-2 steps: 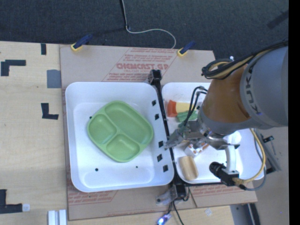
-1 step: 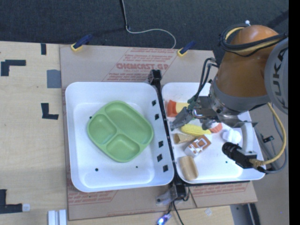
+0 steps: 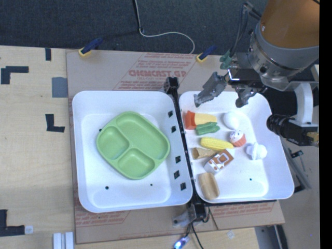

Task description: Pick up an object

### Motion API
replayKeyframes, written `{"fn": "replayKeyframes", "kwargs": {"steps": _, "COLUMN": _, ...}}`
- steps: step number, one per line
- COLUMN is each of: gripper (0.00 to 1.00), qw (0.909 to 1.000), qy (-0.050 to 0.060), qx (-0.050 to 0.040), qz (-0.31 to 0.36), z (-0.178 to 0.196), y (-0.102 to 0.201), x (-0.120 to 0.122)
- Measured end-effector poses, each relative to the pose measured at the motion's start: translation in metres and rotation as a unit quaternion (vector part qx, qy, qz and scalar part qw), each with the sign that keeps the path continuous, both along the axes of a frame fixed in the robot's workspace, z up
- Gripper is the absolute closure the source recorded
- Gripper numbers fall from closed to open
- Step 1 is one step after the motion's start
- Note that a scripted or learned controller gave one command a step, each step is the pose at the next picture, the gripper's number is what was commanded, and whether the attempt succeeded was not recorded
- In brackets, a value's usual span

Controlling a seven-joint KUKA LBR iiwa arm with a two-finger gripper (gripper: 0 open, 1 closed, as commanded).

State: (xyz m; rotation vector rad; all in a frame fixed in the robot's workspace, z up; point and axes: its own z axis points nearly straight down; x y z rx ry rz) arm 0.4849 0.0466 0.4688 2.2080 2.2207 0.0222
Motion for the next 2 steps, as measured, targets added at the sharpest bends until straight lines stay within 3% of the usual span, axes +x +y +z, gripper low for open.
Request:
{"fn": "replayKeyframes", "kwargs": {"steps": 1, "gripper": 1.00, "qw": 1.0000, "qy": 0.009, "qx": -0.0023, "qz": -0.001, "z": 0.002, "y": -0.001, "x": -0.001}}
{"fn": "replayKeyframes", "kwargs": {"steps": 2, "gripper": 1.00, "qw": 0.9999, "qy": 0.011, "qx": -0.0019, "qz": -0.001, "z": -0.041, "y": 0.029, "x": -0.002}}
